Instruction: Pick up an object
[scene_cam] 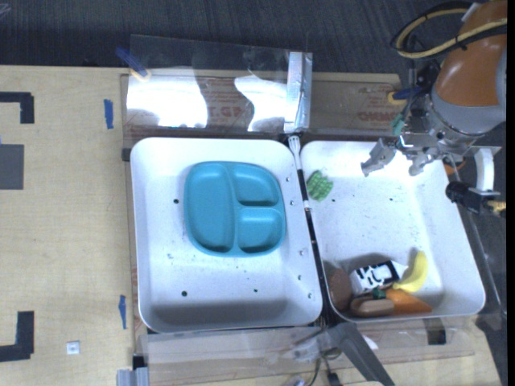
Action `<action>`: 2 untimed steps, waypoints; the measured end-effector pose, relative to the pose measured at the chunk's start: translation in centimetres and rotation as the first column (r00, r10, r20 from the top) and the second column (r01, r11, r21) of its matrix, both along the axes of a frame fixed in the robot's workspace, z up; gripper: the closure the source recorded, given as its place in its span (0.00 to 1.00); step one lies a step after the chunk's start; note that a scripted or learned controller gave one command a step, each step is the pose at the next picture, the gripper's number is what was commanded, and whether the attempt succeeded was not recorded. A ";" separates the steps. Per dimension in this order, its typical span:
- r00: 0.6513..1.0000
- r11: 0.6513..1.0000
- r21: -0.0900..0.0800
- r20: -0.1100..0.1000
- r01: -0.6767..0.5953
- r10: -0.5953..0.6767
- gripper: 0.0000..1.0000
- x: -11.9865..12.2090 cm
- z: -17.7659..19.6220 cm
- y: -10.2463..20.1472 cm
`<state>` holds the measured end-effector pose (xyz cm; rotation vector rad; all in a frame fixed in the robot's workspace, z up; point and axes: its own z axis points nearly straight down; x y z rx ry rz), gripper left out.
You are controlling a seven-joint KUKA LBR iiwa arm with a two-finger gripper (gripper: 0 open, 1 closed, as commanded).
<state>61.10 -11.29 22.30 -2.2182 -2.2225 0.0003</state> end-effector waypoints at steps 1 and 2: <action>0.974 0.974 -0.001 -0.007 0.227 -0.227 0.00 -8.1 -12.7 -0.3; 0.974 0.974 0.000 -0.001 0.227 -0.227 0.00 -7.9 -12.5 -0.3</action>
